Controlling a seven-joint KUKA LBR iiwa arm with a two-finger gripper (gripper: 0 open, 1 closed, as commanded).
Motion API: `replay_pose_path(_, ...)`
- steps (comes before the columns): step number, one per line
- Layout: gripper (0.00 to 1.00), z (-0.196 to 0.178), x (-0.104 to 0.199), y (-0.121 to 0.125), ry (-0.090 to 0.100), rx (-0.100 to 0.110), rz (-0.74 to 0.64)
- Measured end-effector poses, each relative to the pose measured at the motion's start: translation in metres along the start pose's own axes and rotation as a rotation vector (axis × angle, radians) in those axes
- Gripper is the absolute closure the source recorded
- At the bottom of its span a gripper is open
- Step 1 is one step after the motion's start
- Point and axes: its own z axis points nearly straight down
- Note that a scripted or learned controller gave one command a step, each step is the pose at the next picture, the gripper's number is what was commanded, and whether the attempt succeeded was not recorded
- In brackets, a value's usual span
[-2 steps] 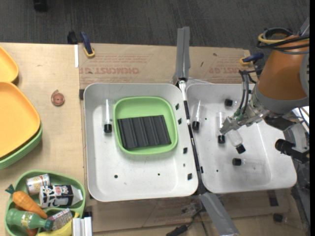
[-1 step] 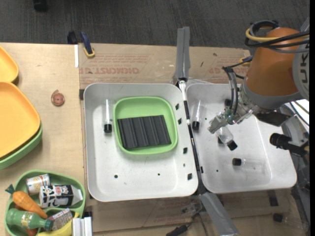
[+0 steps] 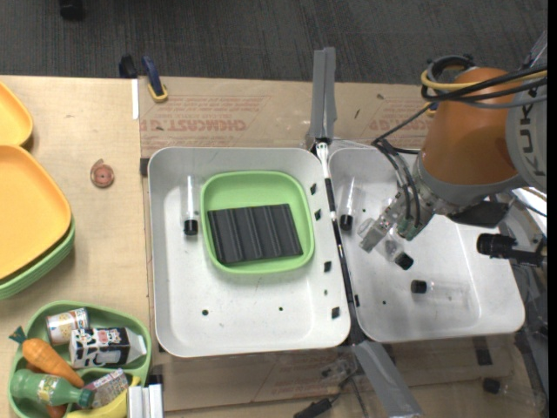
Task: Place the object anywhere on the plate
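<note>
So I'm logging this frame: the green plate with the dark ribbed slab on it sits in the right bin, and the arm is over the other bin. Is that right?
Not quite. The camera view shows the green plate, with the dark ribbed slab on it, in the left bin. The arm's gripper is over the other bin, the right bin.
</note>
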Motion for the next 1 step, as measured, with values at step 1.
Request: replay_pose_path(1,1.00,-0.0083,0.0144,0.0220,-0.002,-0.001,-0.156)
